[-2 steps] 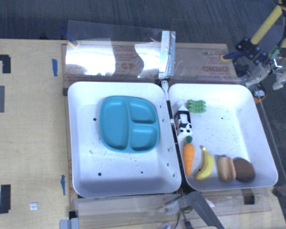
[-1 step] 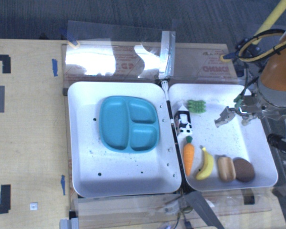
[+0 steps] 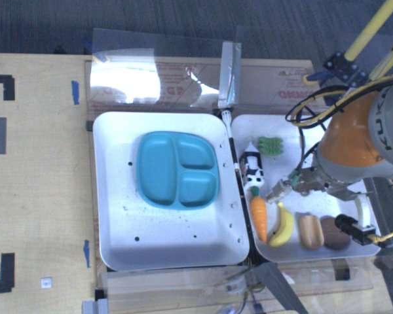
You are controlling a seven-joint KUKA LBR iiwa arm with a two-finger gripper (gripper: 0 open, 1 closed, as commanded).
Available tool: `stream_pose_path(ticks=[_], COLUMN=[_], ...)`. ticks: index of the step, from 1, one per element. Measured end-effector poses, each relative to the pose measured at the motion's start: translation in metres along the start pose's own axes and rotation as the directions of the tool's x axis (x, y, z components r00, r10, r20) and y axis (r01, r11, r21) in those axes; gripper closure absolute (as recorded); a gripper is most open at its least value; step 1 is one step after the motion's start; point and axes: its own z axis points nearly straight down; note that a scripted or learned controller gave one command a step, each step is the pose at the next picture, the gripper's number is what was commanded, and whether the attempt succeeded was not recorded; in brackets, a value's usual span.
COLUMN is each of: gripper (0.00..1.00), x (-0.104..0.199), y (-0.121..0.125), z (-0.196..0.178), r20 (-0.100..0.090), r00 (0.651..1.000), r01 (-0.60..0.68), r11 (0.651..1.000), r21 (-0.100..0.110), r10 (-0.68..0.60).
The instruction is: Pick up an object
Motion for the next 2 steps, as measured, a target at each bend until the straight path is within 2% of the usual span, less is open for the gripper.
stream_pose_path(ticks=[1,2], gripper=[0.0,0.0], x=[0.015,-0.027], y=[-0.024,0.093], z=[0.002,-0.006], r20=[0.002,0.001], r00=[0.997,0.999], r01=[-0.071,-0.048], r11=[0.997,0.999], r21=[-0.006,0.0], r10=[0.071,0.048])
